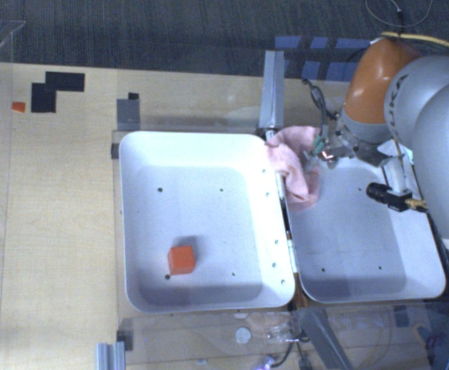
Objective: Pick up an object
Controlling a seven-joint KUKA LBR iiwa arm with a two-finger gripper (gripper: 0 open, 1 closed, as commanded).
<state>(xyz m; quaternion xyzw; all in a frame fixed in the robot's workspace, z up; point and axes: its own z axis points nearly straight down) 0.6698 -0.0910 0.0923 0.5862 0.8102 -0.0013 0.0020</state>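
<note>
Gripper [320,154] against pink cloth [297,168]; orange block [182,260] well apart

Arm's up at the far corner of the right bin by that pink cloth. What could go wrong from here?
1. The pink cloth is draped over the divider between the left bin and right bin; lifting may snag it on that rim.
2. The gripper sits at the cloth's edge, so a thin pinch of fabric could slip free.
3. The orange block lies far off in the left bin, no easy fallback.

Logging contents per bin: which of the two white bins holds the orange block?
The left bin: the orange block lies near its front. The right bin has the pink cloth at its rim, beside the hand.
</note>
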